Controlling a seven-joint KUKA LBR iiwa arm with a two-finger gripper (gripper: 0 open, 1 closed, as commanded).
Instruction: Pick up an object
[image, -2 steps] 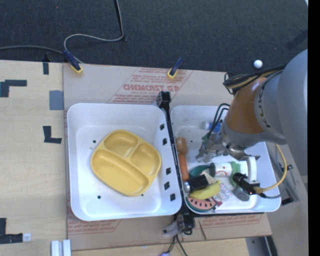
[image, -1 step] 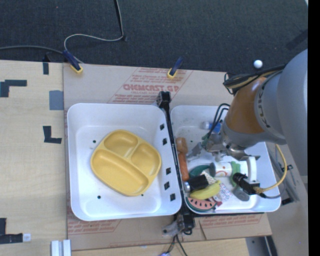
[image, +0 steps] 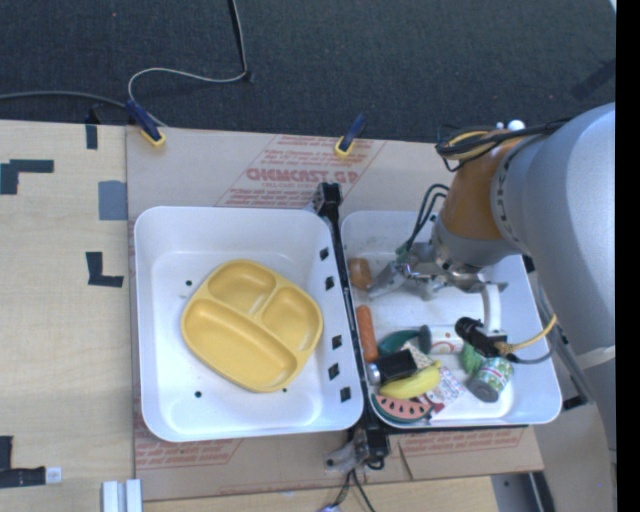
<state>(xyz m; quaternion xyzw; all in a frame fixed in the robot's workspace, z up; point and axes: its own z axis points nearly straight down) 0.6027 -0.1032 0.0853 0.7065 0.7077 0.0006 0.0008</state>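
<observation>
Gripper (image: 400, 278) hangs low over the upper part of the right bin (image: 540, 400), its metal fingers too blurred and crowded to tell whether they are spread or pressed together, and nothing can be seen between them. Just to its left lies a small brown object (image: 359, 271) near the bin's wall. Below it lie a carrot (image: 367, 333), a dark green piece (image: 404, 341), a banana (image: 411, 382), a watermelon slice (image: 403, 409) and, toward the lower right, a green can (image: 490, 377). Far to its left, the left bin (image: 160, 400) holds a yellow divided plate (image: 252, 324).
</observation>
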